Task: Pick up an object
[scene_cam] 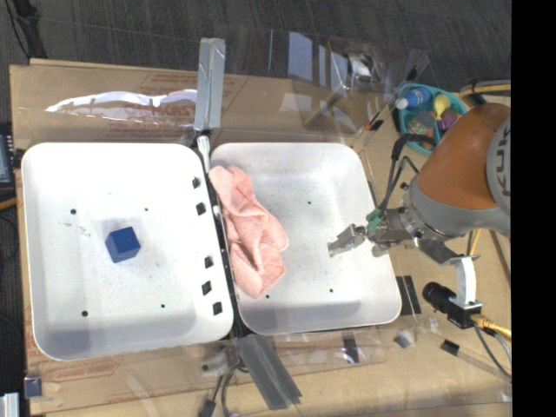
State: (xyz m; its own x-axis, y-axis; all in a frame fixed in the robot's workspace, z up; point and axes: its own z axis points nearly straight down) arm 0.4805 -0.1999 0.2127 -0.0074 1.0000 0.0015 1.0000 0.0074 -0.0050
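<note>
- two white bins [52, 320] sit side by side on a cardboard-covered bench [104, 85]
- a blue bowl of small colourful items [426, 111] stands at the bench's far right

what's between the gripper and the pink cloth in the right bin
Nothing visible. The gripper hangs over the right bin, and the pink cloth lies along that bin's left wall. Between them there is bare white floor. The blue cube sits in the left bin, beyond the divider.

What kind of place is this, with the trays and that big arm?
Probably a robot test lab: a robot arm reaches over two white bins, holding a blue cube and a pink cloth, with loose cables.
</note>
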